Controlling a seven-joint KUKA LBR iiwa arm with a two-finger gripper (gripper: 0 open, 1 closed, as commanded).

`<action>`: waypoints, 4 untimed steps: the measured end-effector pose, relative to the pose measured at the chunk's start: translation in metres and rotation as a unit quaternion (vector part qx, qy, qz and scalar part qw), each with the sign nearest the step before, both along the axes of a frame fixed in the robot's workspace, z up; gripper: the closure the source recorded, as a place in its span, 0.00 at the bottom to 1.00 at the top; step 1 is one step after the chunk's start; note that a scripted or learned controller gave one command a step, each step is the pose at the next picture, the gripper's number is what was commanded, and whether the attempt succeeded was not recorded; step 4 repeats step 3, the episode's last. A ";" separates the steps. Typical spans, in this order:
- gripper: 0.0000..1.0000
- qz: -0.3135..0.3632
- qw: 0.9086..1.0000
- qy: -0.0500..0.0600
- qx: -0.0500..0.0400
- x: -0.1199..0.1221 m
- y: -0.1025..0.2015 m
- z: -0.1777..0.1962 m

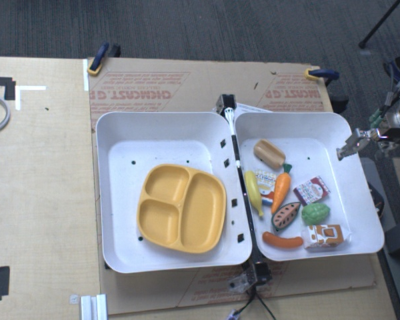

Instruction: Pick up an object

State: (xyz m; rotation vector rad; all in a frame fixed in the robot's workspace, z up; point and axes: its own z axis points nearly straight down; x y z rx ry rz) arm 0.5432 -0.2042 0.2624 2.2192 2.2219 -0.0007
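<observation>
The right bin [360, 199] holds several toy foods. Among them are a brown bread roll [269, 154], a yellow banana [253, 191], an orange carrot [281, 189] and a red and white packet [311, 191]. A green leafy piece [315, 213], a watermelon slice [286, 215], a red sausage [282, 241] and a small carton [323, 235] lie nearer the front. My gripper [349, 149] hovers at that bin's right rim, apart from all the items, and nothing hangs beneath it.
A yellow divided plate [182, 207] lies in the left bin [113, 179]. Both bins rest on a cardboard sheet [160, 89] clamped to the bench. Black clips [227, 104] join the bins along the middle.
</observation>
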 end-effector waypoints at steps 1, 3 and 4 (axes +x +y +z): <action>0.00 -0.041 0.999 0.001 0.001 0.005 0.030 -0.165; 1.00 -0.094 0.996 0.000 0.000 -0.035 0.063 -0.012; 1.00 -0.094 0.996 0.000 0.000 -0.035 0.063 -0.012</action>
